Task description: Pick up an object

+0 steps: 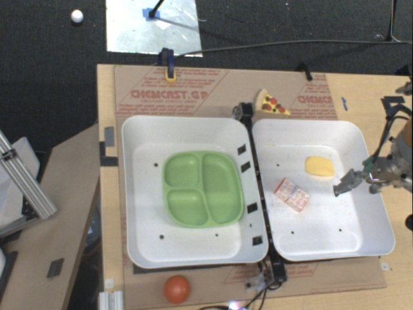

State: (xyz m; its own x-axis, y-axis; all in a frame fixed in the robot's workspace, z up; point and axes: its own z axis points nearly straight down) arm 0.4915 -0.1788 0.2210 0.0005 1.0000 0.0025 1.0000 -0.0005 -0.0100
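The right bin [322, 247] has bare floor along its near edge; the yellow object [319, 166] and a red-and-white packet [292, 194] lie toward its middle; the gripper [352, 181] hangs near the right rim, touching neither, its opening impossible to tell; the board [193, 90] reads "CHEMCAST GP".

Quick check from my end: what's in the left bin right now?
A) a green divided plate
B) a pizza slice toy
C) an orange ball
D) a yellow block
A: the green plate lies in the left bin; the yellow block sits in the right bin, while the orange ball and the pizza slice rest outside both bins.
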